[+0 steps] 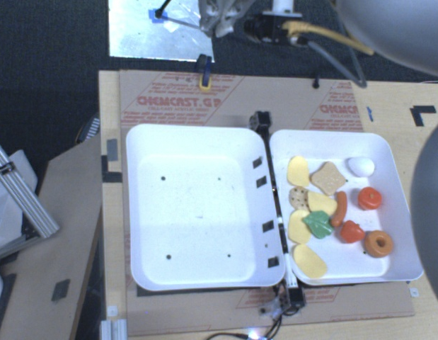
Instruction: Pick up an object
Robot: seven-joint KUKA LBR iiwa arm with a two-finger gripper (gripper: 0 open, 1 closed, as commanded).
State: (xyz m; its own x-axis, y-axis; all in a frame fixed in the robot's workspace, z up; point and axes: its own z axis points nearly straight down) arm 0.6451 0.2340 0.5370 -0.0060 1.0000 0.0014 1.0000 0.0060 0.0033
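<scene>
Hand [220,21] sits at the top of the view, beyond the bins and above the bench [176,94]; whether it is open or closed cannot be told. Left bin [141,147] and right bin [395,176] lie side by side. Right bin contents: toast [327,178], white egg [360,166], tomato [369,198], sausage [339,209], green leaf [318,224], donut [378,244], and yellow pieces [310,261].

Grey arm [388,20] — blurred, cut off by top and right edges.
</scene>
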